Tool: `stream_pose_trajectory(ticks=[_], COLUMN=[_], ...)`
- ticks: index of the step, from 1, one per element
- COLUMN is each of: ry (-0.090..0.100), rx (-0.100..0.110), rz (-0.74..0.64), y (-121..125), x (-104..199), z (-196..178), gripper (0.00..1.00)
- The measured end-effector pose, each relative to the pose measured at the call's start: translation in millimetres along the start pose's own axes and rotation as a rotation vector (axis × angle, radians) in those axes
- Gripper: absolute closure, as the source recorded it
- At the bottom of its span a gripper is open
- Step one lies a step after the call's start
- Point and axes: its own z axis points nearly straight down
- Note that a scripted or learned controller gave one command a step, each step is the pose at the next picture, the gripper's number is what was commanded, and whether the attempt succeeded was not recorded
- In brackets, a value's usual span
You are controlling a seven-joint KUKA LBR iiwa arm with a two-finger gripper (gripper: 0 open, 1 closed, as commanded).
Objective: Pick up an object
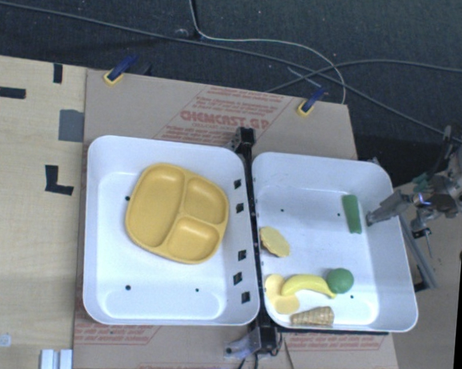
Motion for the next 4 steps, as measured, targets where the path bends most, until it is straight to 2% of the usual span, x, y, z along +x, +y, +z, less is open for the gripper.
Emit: stream_pose_trajectory(ticks=[1, 2, 3, 4], ry=[-0.003, -0.002, -0.002, -0.001], rx=[-0.011, -0.007, -0.007, -0.005], rz=[-0.004, -0.005, -0.004, -0.004], y=[2, 11, 9, 9], x=[1, 2, 1, 1], z=[-7, 53, 97, 161], gripper=[0.00, 0.00, 0.00, 0.00])
